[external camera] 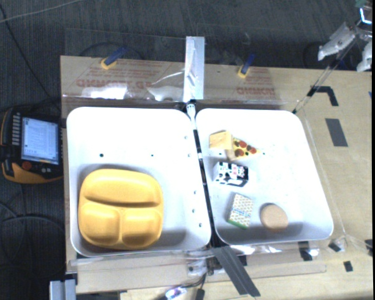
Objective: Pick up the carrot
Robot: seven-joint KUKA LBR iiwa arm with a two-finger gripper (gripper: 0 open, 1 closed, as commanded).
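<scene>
Approach step, grasp not yet begun. The gripper point(345, 41) is hanging well apart from the yellow block point(220, 140), up and to its right; how wide it stands cannot be told. The carrot point(244, 147), judged to be the small orange-red piece, is lying just beside that block. The next move is calling for travel over it, then a descent.

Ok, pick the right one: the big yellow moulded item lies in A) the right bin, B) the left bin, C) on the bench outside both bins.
B: the yellow moulded item lies in the left bin, while the right bin holds the small items.
</scene>
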